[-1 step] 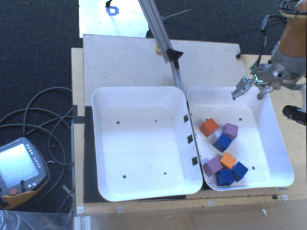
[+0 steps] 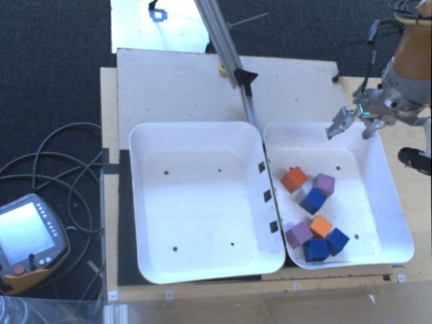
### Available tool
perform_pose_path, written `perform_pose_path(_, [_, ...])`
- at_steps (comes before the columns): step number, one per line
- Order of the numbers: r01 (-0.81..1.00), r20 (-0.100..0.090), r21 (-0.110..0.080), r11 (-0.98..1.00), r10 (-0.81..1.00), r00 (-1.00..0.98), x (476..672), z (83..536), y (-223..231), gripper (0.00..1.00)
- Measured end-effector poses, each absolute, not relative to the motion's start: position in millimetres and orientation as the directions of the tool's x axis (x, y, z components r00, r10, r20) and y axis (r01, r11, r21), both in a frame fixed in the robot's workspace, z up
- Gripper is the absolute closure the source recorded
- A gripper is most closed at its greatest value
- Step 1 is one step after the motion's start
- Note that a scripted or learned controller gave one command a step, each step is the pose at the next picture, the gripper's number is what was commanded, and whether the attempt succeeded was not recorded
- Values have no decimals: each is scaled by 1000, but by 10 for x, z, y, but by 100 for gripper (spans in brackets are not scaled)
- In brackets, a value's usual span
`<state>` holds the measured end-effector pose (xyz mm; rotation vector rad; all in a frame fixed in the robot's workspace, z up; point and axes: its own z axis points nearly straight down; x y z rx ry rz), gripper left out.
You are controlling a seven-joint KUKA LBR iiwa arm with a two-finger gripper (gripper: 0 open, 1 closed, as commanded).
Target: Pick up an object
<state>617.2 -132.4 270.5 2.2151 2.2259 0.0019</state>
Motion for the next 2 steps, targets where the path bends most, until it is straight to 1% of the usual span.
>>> perform_pose_path(1, [1000,0,-2,5,1000,-5,6233,2228,-1249,0])
perform_pose_path(2, [1000,1,-4,2,1000,-2,6215,1606,-1272,0])
